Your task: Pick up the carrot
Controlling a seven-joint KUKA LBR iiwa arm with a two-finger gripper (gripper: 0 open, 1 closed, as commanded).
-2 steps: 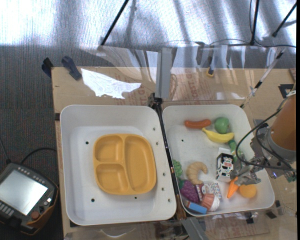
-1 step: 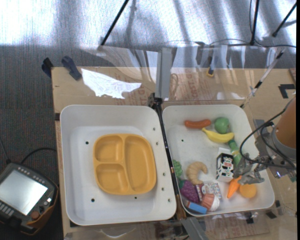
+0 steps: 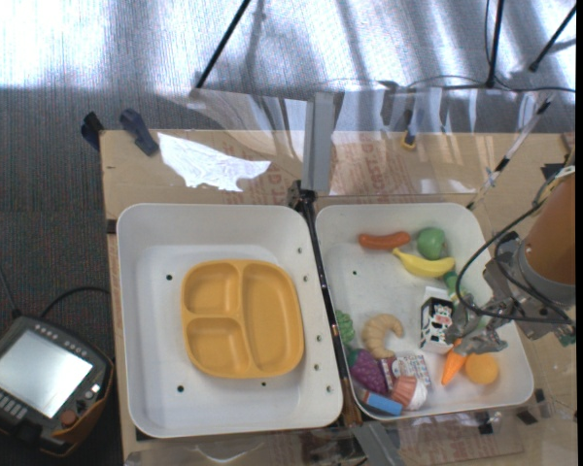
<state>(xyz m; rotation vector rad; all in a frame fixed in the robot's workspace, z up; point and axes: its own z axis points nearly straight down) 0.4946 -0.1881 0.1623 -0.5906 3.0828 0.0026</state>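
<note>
The carrot lies tilted in the near right corner of the right bin, between the milk carton and an orange. The gripper hangs just above the carrot's top; whether it is spread or pinching, I cannot tell. A yellow divided tray sits in the left bin.

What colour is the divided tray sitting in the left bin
The divided tray is a yellow-orange, plain with no pattern; the camera view shows it clearly from above.
</note>
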